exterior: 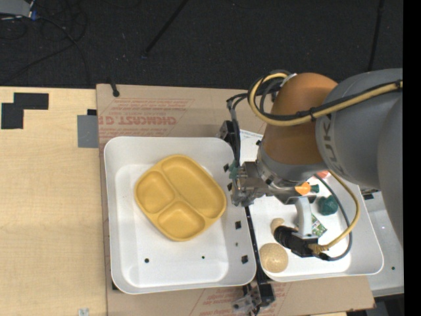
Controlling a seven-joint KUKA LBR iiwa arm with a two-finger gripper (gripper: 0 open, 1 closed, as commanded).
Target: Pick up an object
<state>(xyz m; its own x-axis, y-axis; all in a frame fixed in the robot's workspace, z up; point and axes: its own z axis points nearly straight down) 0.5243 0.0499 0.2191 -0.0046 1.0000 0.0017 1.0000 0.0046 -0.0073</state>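
One yellow divided plate (181, 196) lies in the left-hand bin (164, 263); gripper (242, 188) at the bins' divide, its state unreadable

We log the yellow divided plate (180, 196) as smooth plastic, faint sheen. Both white bins (171, 262): smooth plastic too. The cardboard sheet (151, 114): matt brown. The bench top (46, 196): pale wood grain, matt. The arm's orange band (299, 120): glossy.

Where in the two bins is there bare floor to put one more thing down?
Left bin: a broad bare strip between the yellow plate and the near wall, and a narrow one along the left wall. Right bin is crowded: the arm hangs over it, with a tan ball and a teal thing.
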